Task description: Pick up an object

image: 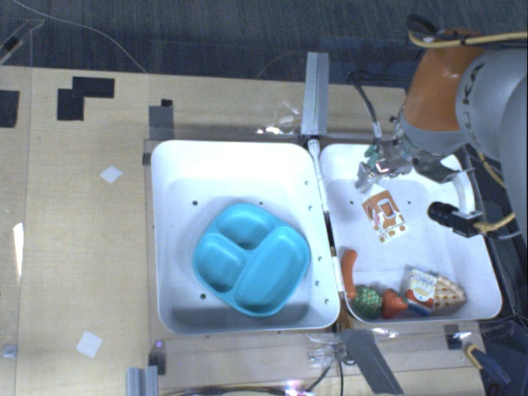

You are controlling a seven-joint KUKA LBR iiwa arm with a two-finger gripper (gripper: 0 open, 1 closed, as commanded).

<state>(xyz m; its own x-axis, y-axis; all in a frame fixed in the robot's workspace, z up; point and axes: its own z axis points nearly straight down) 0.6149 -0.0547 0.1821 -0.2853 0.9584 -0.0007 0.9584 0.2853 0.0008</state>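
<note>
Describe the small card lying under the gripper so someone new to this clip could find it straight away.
Start at the right-hand white bin, the one the grey arm reaches over. Just below the gripper, in the bin's upper middle, lies a small flat card, white with an orange-brown print. Unlike the chunky toy foods crowded along the near wall, it is thin, lies alone and sits tilted.

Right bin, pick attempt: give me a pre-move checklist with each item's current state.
1. Gripper is over the right bin: ok.
2. Nothing visible between the fingers: ok.
3. Finger opening: cannot tell.
4. Nearest target, the orange-and-white card, lies flat just below the gripper, apart from other items: ok.
5. Carrot, strawberry, green vegetable and waffle packet crowd the bin's near edge, poor for a clean grasp: not ok.
6. Blue divided plate sits in the left bin, out of the way: ok.
</note>
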